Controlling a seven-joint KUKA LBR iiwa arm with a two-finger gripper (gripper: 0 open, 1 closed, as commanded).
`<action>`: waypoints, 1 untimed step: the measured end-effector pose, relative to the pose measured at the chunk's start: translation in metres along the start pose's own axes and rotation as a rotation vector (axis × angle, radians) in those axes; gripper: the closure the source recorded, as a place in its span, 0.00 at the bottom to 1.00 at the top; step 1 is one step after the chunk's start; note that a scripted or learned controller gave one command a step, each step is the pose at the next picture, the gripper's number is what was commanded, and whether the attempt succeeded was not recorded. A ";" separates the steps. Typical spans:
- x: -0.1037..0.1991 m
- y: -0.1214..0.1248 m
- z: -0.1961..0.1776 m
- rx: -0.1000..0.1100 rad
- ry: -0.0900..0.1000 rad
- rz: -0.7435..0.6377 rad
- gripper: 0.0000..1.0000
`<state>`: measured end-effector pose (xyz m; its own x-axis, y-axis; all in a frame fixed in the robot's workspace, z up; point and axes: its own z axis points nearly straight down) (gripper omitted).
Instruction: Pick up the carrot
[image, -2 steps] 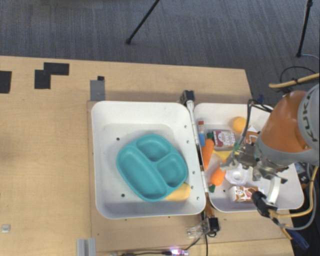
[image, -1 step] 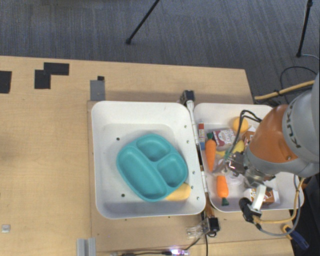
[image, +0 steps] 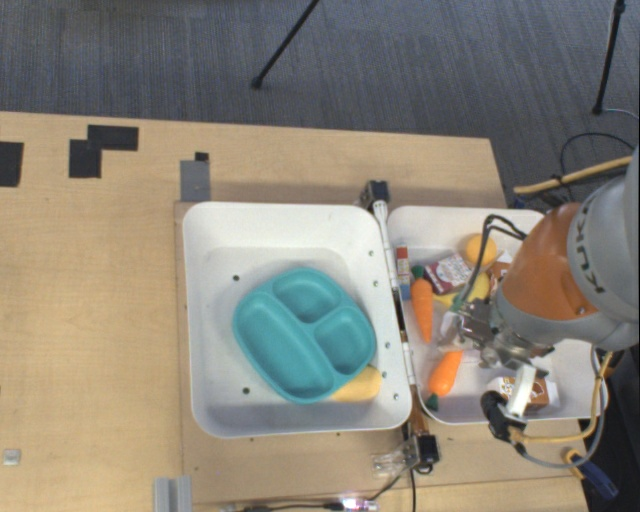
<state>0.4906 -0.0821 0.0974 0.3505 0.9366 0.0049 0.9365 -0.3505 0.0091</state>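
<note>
On the light wooden table sit two shallow white plastic bins side by side. The left bin holds a teal plastic divided plate, lying flat near the middle, with a small pale yellow piece tucked against the plate's lower right edge.

The right bin holds the clutter. A long orange toy carrot lies along the bin's left side, close to the wall shared with the other bin, its thin end pointing towards the near edge. Just below it lies a second, shorter orange carrot-shaped piece, tilted, near the bin's lower left corner. A yellow rounded toy and a small red-and-white packet sit towards the far side.

The grey arm with its orange band reaches in from the right, and the hand hangs over the bin just right of the long carrot (whether it is open or closed cannot be made out).
</note>
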 end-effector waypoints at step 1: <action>0.100 -0.003 -0.087 0.008 -0.002 -0.069 1.00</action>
<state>0.5219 0.0130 0.1848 0.2853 0.9584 0.0030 0.9584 -0.2853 0.0016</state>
